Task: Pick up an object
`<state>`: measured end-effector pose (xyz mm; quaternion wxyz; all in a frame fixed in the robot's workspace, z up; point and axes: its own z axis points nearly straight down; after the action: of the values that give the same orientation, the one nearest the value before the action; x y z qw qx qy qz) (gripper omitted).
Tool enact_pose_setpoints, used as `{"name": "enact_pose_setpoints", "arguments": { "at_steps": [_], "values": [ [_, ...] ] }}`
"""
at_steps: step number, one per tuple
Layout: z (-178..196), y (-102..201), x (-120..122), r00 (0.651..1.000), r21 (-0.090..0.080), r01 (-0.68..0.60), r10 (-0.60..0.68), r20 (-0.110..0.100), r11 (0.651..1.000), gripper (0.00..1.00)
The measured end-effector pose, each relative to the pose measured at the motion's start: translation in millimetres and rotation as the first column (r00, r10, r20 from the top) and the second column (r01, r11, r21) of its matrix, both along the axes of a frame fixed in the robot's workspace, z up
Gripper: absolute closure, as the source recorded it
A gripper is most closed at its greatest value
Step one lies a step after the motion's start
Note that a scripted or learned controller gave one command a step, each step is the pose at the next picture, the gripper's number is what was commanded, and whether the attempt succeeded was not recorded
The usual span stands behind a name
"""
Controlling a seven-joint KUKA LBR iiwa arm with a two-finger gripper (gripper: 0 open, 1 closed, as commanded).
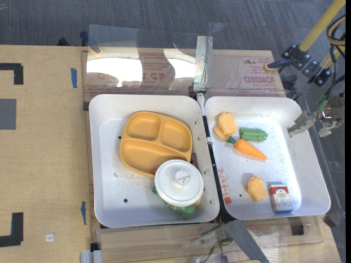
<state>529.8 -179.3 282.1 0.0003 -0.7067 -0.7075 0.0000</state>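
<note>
gripper [323, 116] hovering at right bin's [307, 199] far right edge, jaw state impossible to tell | targets lying in right bin: toy carrot [250, 148], small carton [281, 197] | advising: descending centred over carrot, closing across its narrow width

The divided plate [156, 142] and a lidded cup [179, 183] in front of it sat in the left bin [104, 163]. The carrot [249, 145] lay in the right bin [301, 174], behind a small box [281, 197].

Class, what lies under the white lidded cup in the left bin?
The white lidded cup overlaps the yellow divided plate and something green; its covered part is unidentifiable.
</note>
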Motion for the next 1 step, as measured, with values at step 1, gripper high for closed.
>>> {"name": "enact_pose_setpoints", "arguments": {
  "at_steps": [1],
  "values": [
    [-148.4,-11.0,-22.3,0.912,-0.001,0.410,-0.410,-0.008,0.912,0.00]
  ]
}}
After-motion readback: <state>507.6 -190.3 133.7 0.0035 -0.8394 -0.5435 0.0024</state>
